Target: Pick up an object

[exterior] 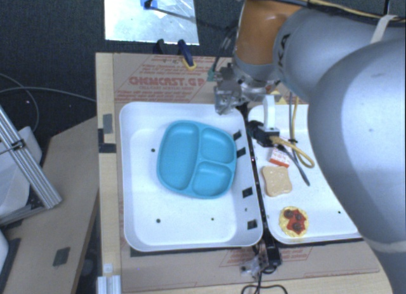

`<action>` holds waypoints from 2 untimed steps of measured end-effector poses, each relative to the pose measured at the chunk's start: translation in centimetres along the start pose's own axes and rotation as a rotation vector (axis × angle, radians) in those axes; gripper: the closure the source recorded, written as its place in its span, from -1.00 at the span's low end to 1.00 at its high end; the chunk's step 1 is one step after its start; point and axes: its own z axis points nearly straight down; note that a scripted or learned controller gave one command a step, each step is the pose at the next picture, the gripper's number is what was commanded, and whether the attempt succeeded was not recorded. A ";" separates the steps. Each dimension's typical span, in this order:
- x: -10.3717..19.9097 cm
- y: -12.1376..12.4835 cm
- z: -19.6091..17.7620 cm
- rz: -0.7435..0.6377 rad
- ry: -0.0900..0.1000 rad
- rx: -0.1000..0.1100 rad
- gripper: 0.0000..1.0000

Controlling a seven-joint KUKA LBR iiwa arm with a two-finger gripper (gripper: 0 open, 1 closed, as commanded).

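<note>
Grey arm (342,96) foremost | jaws (226,101) (opening unclear) by blue plate (196,159) | cardboard: "CHEMCAST" (166,81)

You look down on a dark carpeted floor (57,26) around the bench (76,159). A shiny foil sheet (152,7) lies on the floor beyond the bench's far edge. Brown printed cardboard (158,77) covers the bench top. At the left, an aluminium frame rail (25,159) slants past the bench's left edge.
</note>
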 end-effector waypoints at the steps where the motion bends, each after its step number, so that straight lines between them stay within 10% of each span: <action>1: 0.6 -13.0 -4.8 0.007 -0.001 0.015 1.00; 2: 2.2 -12.0 8.4 0.008 0.001 0.006 1.00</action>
